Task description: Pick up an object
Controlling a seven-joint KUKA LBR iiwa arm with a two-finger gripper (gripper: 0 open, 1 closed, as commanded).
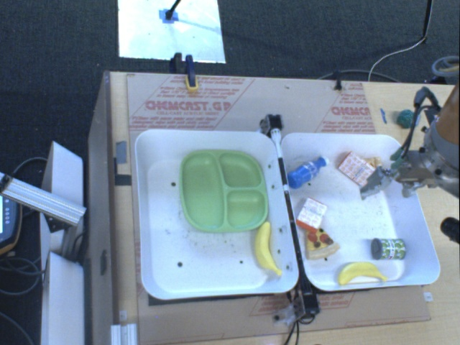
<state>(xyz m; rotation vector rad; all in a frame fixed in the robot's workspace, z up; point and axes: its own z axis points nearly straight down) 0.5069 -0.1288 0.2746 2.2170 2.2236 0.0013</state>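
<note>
You get even, bright overhead light, mild glare on the two shallow white plastic bins (pixel 215 282), soft shadows, slightly grainy focus.

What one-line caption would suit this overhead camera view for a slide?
Robot gripper hovers over the right bin of toys, near a pink box; a green plate fills the left bin.

The arm (pixel 440 139) reaches in from the right edge at mid-height, its wrist bent leftward. The grey hand (pixel 379 181) points left and slightly down. Nothing shows between its tips.
</note>
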